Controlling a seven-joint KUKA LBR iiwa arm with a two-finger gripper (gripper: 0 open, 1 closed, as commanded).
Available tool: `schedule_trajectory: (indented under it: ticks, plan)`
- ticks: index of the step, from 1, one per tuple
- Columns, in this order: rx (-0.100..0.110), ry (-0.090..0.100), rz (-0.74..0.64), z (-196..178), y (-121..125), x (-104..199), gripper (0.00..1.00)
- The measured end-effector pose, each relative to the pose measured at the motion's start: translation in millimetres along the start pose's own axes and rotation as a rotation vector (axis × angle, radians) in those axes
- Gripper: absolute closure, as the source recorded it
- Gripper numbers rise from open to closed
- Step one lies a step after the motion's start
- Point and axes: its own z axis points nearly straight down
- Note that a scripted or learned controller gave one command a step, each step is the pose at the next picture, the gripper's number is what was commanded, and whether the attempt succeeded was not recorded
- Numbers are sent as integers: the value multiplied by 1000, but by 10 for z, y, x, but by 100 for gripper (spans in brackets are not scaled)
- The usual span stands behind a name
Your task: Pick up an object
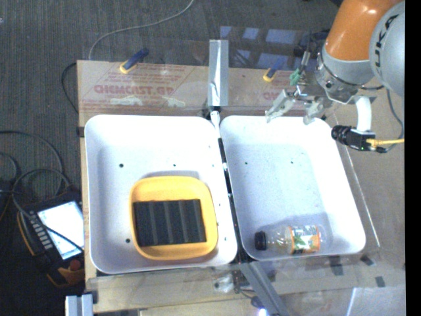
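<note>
**Hanging open over the far edge of the right bin**

Hanging up high, the gripper (pixel 294 108) has its two fingers spread wide apart, and nothing is between them. One finger (pixel 276 108) points toward the middle of the bench and the other sits closer to the arm. The gripper is over the far rim of the right bin (pixel 289 176), near its back corner. Above the gripper is the fat orange band (pixel 355 15) of the grey arm, which comes in from the right side.

A small plastic bottle (pixel 289 239) lies on its side in the right bin, close to the near wall. It has a dark cap and an orange and green label. It is well apart from the gripper.

In the left bin (pixel 112 143) sits a yellow tray thing (pixel 173 218) with dark slots in its top. It rests toward the near side of that bin.

Both bins are white and shallow, and they touch along the middle. They sit on a brown cardboard sheet (pixel 141 87) with faded red letters. Two small clamps, yellow and blue, hold the sheet's far edge. A grey strip stands between the bins at the back.

All around the bench the floor is dark carpet (pixel 59 18). A thin cable curls across it. On the left, a tablet-like screen (pixel 59 226) lies on the floor with black cords near it.
</note>
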Motion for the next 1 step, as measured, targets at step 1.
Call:
schedule_trajectory:
  ticks: [1]
  plan:
    - [1, 0, 115, 538, -1076, -376, 0]
